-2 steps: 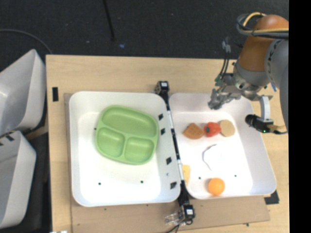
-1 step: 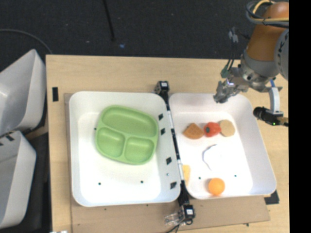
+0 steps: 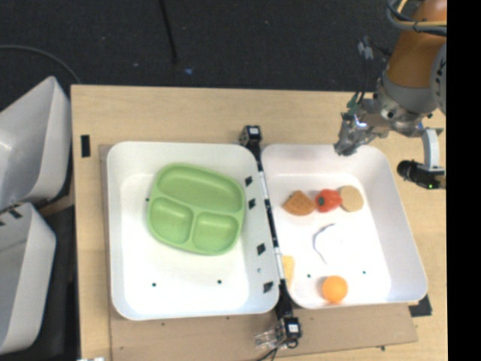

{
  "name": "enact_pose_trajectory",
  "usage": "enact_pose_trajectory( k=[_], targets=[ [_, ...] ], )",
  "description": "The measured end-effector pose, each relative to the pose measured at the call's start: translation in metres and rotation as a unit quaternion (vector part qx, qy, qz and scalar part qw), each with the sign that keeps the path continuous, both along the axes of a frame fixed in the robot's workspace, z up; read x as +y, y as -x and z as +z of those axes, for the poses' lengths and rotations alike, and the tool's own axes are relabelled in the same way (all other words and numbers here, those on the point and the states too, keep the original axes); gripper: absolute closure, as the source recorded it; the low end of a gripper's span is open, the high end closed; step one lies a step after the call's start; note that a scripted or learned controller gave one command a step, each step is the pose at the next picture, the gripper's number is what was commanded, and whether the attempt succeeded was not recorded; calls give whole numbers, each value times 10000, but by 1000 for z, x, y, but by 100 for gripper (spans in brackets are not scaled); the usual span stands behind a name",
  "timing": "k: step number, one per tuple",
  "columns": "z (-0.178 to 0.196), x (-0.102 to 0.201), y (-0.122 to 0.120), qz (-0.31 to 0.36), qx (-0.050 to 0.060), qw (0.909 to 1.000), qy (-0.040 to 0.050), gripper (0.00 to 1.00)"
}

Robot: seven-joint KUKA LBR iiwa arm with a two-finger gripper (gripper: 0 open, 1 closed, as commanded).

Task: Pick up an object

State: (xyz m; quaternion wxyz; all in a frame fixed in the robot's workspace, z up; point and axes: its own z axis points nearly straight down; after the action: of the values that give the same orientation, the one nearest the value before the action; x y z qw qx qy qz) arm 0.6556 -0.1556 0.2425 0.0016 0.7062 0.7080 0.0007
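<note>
The right bin holds an orange-brown waffle-like piece, a red tomato, a tan round cookie, a thin grey curved strip, an orange ball and a small yellow piece by its left wall. My gripper hangs over the back rim of the right bin, up and right of the tomato, apart from every object. Nothing shows between its fingers.
The left bin bears a green divided plate. A black divider with clips runs between the bins. White housings stand at the far left. The arm reaches in from the upper right.
</note>
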Motion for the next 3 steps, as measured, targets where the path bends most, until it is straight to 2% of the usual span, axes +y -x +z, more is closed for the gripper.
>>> enact_pose_trajectory(
  k=[1, 2, 3],
  targets=[
    [-9, 54, 8, 18, 19, 10000, -9, 100],
    [3, 107, 8, 24, 1, 10000, -11, 100],
    [-5, 161, 20, 22, 22, 10000, -12, 100]
  ],
)
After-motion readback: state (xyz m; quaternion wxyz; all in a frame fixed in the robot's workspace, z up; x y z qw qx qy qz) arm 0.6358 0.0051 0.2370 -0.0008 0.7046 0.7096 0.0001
